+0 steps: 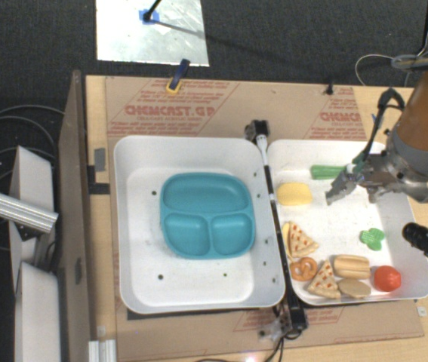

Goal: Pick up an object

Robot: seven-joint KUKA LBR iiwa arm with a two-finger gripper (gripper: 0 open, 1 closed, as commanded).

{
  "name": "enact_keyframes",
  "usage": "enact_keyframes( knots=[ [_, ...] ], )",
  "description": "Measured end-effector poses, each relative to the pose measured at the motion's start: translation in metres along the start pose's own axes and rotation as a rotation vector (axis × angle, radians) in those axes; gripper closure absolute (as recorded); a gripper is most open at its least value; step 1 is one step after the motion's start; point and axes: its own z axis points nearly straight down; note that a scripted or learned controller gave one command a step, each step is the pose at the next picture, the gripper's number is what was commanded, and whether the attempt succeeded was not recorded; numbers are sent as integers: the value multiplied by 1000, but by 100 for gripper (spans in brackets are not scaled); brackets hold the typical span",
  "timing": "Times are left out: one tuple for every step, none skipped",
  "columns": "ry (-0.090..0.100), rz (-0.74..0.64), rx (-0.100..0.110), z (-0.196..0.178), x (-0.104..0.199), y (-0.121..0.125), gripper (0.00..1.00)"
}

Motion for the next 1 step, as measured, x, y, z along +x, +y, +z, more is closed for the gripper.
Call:
enact_keyframes(
  knots=[
    [-1,4,3,102,-49,60,0]
  ],
)
